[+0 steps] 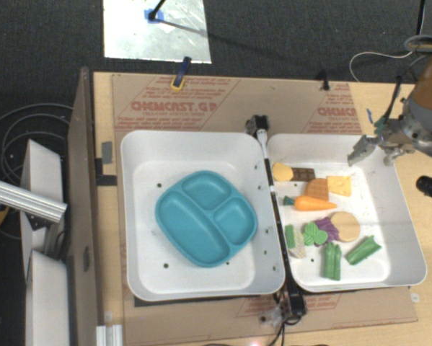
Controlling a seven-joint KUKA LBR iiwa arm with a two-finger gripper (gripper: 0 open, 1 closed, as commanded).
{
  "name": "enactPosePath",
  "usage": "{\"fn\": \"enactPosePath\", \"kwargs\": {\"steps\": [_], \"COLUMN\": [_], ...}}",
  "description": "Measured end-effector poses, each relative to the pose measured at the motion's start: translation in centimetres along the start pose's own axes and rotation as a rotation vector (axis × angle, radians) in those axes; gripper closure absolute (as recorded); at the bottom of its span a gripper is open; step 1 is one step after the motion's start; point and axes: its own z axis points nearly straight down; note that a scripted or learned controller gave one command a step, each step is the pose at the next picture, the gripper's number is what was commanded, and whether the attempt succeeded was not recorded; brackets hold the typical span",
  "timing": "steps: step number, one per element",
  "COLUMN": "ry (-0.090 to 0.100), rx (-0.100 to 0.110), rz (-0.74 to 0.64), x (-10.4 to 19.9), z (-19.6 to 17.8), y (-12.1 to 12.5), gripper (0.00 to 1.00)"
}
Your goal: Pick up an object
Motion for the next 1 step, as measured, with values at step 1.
{"fn": "enactPosePath", "kwargs": {"steps": [1], "ry": [0.007], "rx": [0.016], "rz": [0.003], "x": [3.87], "z": [9.28], "y": [-9.98], "gripper": [0.00]}}
